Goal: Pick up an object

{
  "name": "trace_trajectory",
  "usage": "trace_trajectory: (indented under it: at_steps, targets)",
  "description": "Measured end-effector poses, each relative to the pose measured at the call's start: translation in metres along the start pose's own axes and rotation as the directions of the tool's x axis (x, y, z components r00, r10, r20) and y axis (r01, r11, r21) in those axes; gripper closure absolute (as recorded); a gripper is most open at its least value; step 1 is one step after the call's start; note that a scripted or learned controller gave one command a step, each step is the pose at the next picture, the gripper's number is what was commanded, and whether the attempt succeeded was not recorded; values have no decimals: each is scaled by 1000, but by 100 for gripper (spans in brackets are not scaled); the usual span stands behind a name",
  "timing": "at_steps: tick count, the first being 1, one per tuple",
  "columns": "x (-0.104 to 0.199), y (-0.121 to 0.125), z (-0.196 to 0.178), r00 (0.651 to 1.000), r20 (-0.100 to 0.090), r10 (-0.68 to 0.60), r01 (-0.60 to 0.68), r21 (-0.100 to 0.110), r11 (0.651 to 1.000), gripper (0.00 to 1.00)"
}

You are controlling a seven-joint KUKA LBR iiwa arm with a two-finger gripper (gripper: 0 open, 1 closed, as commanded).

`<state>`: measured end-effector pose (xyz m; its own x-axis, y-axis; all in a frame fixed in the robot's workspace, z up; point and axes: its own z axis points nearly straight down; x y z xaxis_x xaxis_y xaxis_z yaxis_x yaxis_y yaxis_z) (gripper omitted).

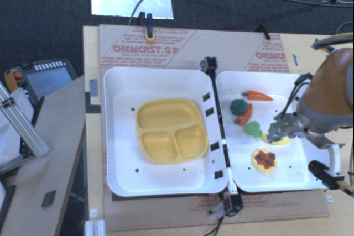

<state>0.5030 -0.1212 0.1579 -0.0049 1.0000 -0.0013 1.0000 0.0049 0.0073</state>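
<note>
1. I take the yellow divided tray point(168, 130) as my landmark; it lies in the middle of the left white bin point(119, 119) and has three compartments.
2. My gripper point(275, 135) hangs low in the right white bin point(298, 177), well to the right of the tray and past the black divider point(217, 130) between the two bins.
3. I cannot tell how my gripper stands; it is dark and small here, and it blends with what lies under it.
4. A yellow toy piece point(281, 141) lies right under my gripper, with a curved edge of it peeking out on the side away from the tray. I cannot tell whether I touch it.
5. A green toy broccoli floret point(253, 129) sits just beside my gripper, on the tray's side of it.
6. A toy pizza slice point(265, 160) with red topping lies nearer the front of the bench than my gripper, apart from it.
7. Farther back in the right bin lie a darker green toy broccoli point(238, 105), an orange toy carrot point(244, 114) touching it, and another orange toy carrot point(258, 96) behind both.
8. My arm's orange band point(334, 83) rises at the far right, well apart from the tray.
</note>
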Motion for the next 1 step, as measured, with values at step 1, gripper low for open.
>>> trace_trajectory:
  at_steps: [1]
  targets:
    - [9, -1, -53, 1000, 0, 0, 0, 0, 1000, 100]
